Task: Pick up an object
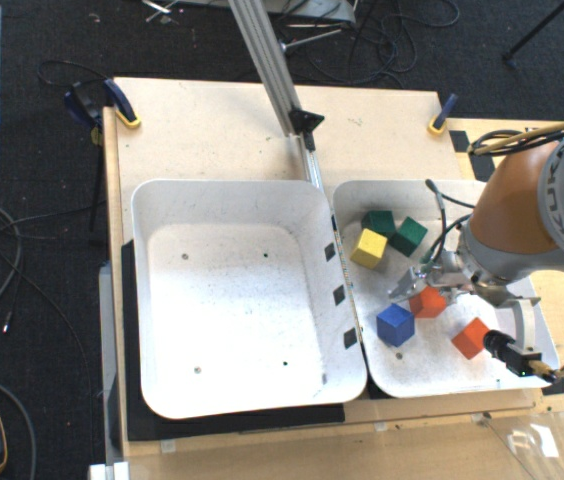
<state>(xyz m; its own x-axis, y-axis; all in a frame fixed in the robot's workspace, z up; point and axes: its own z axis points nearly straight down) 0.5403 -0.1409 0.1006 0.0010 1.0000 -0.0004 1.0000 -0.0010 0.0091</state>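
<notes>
A: What is located around the gripper (424, 286)?

B: The gripper is positioned low in the right bin (402, 383), reached in from the right. An orange-red block (428, 302) is seen directly at its tip. A blue block (395, 324) is placed just beside it to the lower left, and a second orange-red block (470, 338) lies to the lower right, near the bin's edge. A yellow block (369, 248) and two green blocks (379, 222) (409, 234) are grouped at the far end of the same bin, touching or nearly so.

A: How many items are counted?

B: Six blocks are counted: two orange-red, two green, one yellow, one blue. All are held in the right bin. Two bins are mounted side by side; the left bin (162, 203) is marked by dark specks. A slanted metal rail (267, 58) is fixed above the divide.

A: What is the claw's state?

B: It cannot be determined. The metal tip is partly covered by the wrist and cables, and contact with the nearer orange-red block cannot be confirmed. The arm (532, 208) is cut off at the right.
</notes>
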